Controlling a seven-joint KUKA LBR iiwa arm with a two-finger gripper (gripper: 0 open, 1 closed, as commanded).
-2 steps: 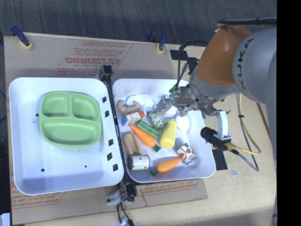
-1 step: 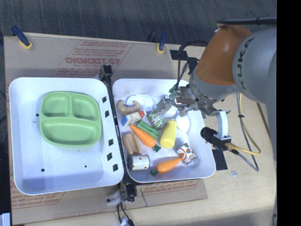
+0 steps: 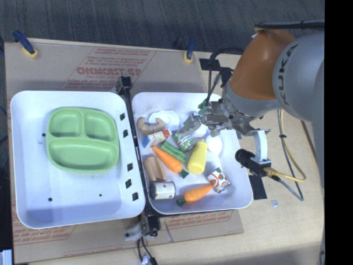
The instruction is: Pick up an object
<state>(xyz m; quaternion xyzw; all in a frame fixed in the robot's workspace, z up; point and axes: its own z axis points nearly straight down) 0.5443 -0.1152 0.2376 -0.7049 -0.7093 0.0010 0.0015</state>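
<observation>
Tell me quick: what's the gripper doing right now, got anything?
Gripper: low in the right bin over the cluttered toys; open or shut cannot be told, and no object is visibly held.

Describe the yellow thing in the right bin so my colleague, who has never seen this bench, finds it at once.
Start at the right bin, the one crowded with toy food. Near its middle, just below the gripper, lies a yellow bottle, tilted a little off upright. It is the one plain yellow item; the carrot on its left and the other carrot below it are orange with green tops.
</observation>
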